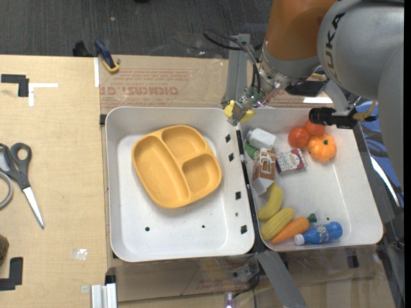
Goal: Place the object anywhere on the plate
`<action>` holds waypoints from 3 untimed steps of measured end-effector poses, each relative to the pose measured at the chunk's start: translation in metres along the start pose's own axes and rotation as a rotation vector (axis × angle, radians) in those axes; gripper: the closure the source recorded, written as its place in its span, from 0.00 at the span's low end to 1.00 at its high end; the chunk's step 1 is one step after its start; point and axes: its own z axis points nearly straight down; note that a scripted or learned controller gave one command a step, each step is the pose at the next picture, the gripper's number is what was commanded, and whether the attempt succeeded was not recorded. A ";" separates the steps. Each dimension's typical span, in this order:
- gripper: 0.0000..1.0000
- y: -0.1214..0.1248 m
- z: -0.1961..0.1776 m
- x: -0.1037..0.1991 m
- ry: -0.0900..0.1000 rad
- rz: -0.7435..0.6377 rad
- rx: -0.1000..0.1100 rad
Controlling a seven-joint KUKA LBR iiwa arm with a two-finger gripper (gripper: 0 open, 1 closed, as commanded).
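The plate [176,165], a yellow three-compartment dish, lies tilted in the left bin [122,236], and we see nothing resting on it. Further left on the tabletop [51,172] we find a pair of scissors [22,178]. Moving right, the hand [239,111] hangs over the seam between the two bins, at their far edge, gripping a small yellow object [232,111] between its fingers. Beyond it, the right bin [350,204] carries a white box [262,137], snack packets [290,162], a tomato [298,136], an orange [322,148], a banana [272,201], corn [276,222], a carrot [290,230] and a blue bottle [321,233].
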 end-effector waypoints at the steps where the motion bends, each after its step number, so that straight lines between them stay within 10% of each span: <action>1: 1.00 0.020 0.018 0.098 0.002 0.106 0.001; 2: 0.00 0.020 0.018 0.097 0.002 0.106 0.001; 3: 0.00 -0.002 -0.050 0.031 -0.001 0.106 -0.001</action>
